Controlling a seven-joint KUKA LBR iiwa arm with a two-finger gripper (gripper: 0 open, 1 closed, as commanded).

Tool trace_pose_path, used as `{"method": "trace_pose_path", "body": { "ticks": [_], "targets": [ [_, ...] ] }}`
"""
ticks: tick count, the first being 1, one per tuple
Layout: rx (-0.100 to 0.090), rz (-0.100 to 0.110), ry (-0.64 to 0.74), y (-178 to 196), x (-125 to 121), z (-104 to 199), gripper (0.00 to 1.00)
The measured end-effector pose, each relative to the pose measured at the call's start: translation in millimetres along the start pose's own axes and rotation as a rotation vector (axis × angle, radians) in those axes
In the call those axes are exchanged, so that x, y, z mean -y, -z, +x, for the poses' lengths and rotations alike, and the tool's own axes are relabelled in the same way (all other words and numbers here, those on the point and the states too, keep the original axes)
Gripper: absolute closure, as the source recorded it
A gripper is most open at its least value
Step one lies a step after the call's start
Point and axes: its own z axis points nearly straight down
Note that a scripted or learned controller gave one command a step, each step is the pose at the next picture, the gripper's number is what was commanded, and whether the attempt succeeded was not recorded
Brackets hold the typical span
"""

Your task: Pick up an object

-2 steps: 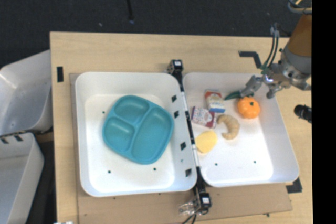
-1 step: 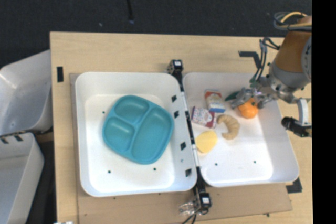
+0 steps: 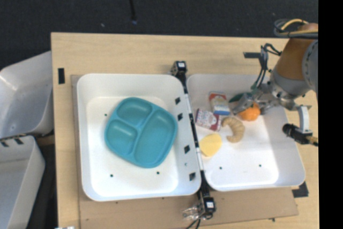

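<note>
Gripper point(image 3: 247, 104) over a round orange fruit point(image 3: 249, 113), finger state unclear, beside a curved, matte croissant point(image 3: 234, 128).

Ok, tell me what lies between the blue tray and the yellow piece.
In the camera view, the two bins' adjoining walls run between the blue tray and the yellow piece; otherwise only bare white bin floor.

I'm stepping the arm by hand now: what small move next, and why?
Probably a short lift straight up to test the grip. The end effector sits right at the orange ball in the right bin, beside the croissant; whether it has the ball is unclear.
</note>
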Motion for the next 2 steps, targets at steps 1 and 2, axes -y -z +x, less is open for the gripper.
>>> {"method": "trace_pose_path", "body": {
  "ticks": [1, 2],
  "targets": [
    [0.002, -0.005, 0.000, 13, -1, -1, 1.00],
    [0.001, -0.006, 0.006, 58, -6, -3, 1.00]
  ]
}}
